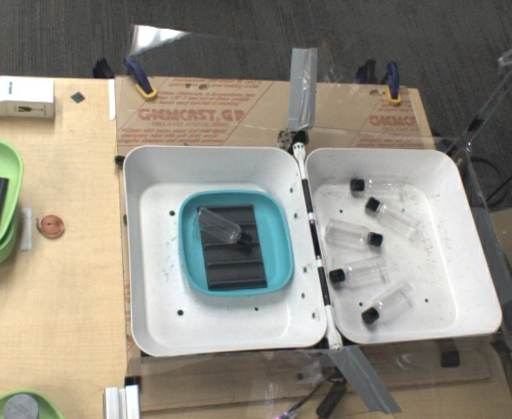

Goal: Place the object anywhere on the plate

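Camera view: two white bins side by side on the bench, left bin point(151, 312) and right bin point(465, 312), touching along their inner rims. In the left bin sits a teal plate point(193, 260), roughly square with rounded corners, with a dark ribbed insert point(234, 264) on it. One clear vial point(219, 224) with a dark cap lies tilted on the insert, toward its upper left, inside the plate rim. The right bin holds five more clear vials with black caps, scattered and apart: one near the top point(373, 184), one below it point(391, 214), one at mid-bin point(353, 235), one lower left point(357, 274), one at the bottom point(386, 305). The claw's position relative to the vial and its state cannot be told. A cardboard sheet point(203, 112) lies behind the bins.
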Tool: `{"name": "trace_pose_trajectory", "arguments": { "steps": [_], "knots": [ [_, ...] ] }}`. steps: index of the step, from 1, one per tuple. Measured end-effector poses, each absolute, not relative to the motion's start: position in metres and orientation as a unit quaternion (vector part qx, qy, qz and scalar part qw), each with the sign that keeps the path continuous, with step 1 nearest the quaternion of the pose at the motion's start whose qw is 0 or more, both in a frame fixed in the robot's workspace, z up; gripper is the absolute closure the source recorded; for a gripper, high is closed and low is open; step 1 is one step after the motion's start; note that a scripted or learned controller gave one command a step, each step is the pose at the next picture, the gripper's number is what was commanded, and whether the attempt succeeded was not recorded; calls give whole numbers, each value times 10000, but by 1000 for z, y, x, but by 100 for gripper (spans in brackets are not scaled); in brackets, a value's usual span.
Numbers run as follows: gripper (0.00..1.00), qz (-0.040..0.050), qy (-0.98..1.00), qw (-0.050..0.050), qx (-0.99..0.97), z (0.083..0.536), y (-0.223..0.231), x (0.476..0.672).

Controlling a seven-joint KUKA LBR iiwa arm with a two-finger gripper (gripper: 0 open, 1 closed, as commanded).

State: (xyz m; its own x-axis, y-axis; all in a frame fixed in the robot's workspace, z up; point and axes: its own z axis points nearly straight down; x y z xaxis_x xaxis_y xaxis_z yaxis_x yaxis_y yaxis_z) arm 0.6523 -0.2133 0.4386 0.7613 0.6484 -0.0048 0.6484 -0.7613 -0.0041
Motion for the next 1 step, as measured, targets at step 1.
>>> {"name": "trace_pose_trajectory", "arguments": {
  "steps": [1],
  "knots": [
    [0,23,-2852,8,-9585,440,-217,652]
  ]
}}
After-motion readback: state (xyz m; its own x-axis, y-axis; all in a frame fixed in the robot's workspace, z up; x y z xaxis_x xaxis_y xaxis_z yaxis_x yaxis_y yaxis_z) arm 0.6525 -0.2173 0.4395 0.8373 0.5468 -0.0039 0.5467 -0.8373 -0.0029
